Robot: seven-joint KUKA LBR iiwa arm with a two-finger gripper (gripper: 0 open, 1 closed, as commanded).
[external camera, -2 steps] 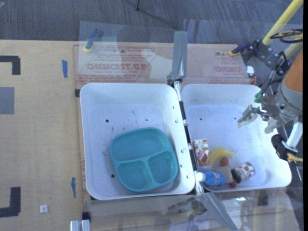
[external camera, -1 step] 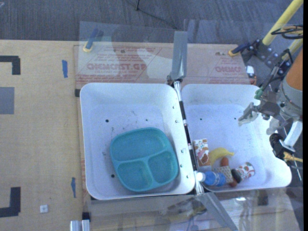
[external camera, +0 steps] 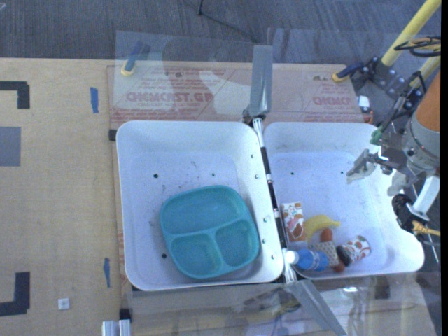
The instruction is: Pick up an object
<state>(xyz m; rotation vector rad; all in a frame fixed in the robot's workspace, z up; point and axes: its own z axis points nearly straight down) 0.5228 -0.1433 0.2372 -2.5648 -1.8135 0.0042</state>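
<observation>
The two-finger gripper [external camera: 363,165] hangs over the right shallow white bin [external camera: 318,140], near its right wall; whether it holds anything cannot be told. Well apart, in that bin's near corner, lie a yellow banana [external camera: 320,224], a small printed carton [external camera: 293,220] and a blue bottle [external camera: 311,260]. The left white bin [external camera: 182,138] holds a teal divided plate [external camera: 209,232].

Even, bright overhead light washes both white bins [external camera: 189,135] nearly flat, with only faint shadows under their rims. Pale glare streaks the clear plastic sheet [external camera: 196,61] behind them. The picture is soft and slightly grainy; the small objects by the blue bottle [external camera: 311,260] blur together, perhaps from compression.
</observation>
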